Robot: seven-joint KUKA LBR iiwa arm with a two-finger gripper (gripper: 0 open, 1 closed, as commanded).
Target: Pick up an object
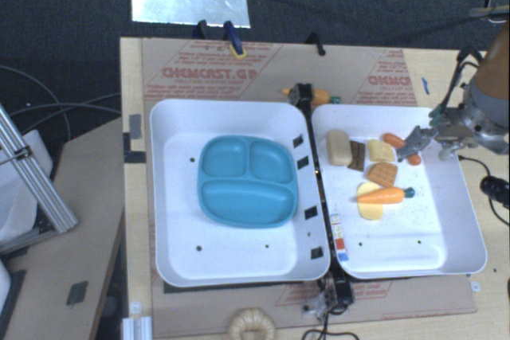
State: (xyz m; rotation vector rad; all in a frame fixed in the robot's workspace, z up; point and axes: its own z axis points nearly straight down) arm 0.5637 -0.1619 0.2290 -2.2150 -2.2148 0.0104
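Note:
Several toy foods lie in the right bin [446, 251]: a beige bread block [339, 147], a brown bar [358, 156], a waffle-like cracker [382, 173], a carrot [384, 195], a yellow piece [369, 210] under the carrot, and an orange sausage [395, 142]. My gripper [429, 147] hangs over the upper right part of this bin, just right of the sausage. It looks open, with nothing between its fingers; one grey fingertip [412, 145] points down-left toward a small red-orange piece [414, 160].
The left bin [171, 251] holds a blue divided plate [245, 180]. A black divider with clips runs between the bins [315, 187]. The arm's grey wrist [486, 115] overhangs the right bin's far right rim. Cables lie off the bench at right.

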